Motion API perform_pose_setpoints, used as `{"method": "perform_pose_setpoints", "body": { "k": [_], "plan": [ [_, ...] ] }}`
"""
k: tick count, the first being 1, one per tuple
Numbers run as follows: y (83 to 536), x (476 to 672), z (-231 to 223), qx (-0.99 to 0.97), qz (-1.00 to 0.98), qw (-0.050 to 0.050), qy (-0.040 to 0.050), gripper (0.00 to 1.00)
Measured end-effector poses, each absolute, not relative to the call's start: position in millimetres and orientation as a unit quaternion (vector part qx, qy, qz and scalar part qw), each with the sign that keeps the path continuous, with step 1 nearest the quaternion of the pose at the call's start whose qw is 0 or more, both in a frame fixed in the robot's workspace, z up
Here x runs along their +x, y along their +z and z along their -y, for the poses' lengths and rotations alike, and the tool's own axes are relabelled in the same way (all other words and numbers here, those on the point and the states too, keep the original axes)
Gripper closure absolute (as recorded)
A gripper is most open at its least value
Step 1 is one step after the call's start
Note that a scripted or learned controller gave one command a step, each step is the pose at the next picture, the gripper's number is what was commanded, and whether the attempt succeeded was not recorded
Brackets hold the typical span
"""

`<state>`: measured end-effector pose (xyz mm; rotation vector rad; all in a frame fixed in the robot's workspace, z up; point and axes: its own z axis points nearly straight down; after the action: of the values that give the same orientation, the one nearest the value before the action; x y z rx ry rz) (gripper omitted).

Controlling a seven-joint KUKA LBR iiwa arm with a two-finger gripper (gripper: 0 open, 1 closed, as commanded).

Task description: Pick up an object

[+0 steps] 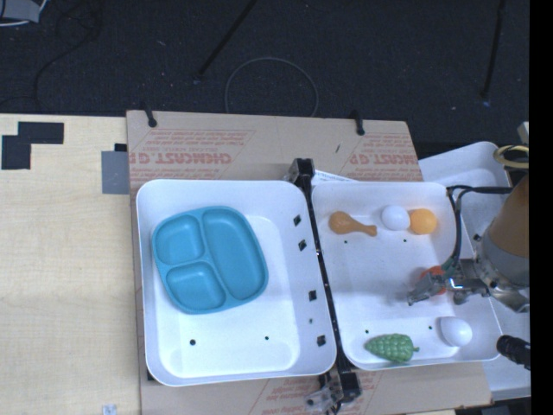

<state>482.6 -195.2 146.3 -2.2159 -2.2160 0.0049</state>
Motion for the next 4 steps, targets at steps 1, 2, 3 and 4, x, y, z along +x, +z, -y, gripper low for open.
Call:
{"method": "perform_pose_setpoints", "body": {
  "k": [1, 2, 3, 4],
  "plan": [
    [92.5, 481.4, 193.8, -0.707, 0.707, 0.004, 0.0014, 0.00],
    [105.5, 482.1, 195.4, -0.709, 0.705, 0.002, 0.0008, 1.00],
    [166.6, 487.5, 200.3, -0.707, 0.708, -0.001, -0.0007, 1.00],
    [209.0, 491.1, 201.5, -0.707, 0.708, -0.001, -0.0005, 1.00]
  ]
}}
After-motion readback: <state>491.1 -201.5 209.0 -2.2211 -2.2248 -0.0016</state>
